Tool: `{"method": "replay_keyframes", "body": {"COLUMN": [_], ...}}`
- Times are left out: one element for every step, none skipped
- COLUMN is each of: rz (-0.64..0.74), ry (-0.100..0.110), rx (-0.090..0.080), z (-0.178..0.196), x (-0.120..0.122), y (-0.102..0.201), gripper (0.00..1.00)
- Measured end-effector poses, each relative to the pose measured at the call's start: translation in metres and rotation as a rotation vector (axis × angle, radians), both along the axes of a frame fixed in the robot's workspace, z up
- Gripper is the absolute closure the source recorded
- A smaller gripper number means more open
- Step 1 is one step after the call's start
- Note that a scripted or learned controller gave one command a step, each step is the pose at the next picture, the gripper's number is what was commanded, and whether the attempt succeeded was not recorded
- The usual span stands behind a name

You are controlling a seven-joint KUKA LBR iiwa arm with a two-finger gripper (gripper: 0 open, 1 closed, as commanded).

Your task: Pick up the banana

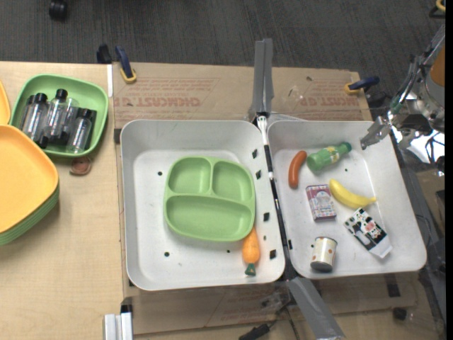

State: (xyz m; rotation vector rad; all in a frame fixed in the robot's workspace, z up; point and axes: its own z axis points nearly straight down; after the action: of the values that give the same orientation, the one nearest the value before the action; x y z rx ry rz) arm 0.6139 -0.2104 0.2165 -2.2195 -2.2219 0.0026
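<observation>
Lowest in the right bin [407,211] stands a small can [323,253], with a black-and-white carton [368,231] near the right wall. Between them and a pink card box [320,202] lies the banana [350,194], touching nothing, with free floor above it. Farther up are a green bottle [327,156] and a sausage [296,168]. At the bin's upper right corner hangs the gripper [375,133]; its opening I cannot tell.

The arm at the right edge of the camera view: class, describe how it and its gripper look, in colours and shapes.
At the right edge, the arm appears as pale grey and metallic parts with thin dark cables or rods along them. Its gripper is a slim, grey, pointed metal piece. Finer markings are too blurred to make out.
</observation>
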Motion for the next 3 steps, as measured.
{"method": "replay_keyframes", "body": {"rz": [-0.278,-0.11,-0.114], "ry": [0.007,0.001,0.002], "rx": [0.011,0.0,0.0], "z": [-0.099,-0.125,-0.117], "x": [-0.032,-0.05,-0.051], "y": [-0.003,0.044,0.042], "gripper": [0.0,0.0,1.0]}}
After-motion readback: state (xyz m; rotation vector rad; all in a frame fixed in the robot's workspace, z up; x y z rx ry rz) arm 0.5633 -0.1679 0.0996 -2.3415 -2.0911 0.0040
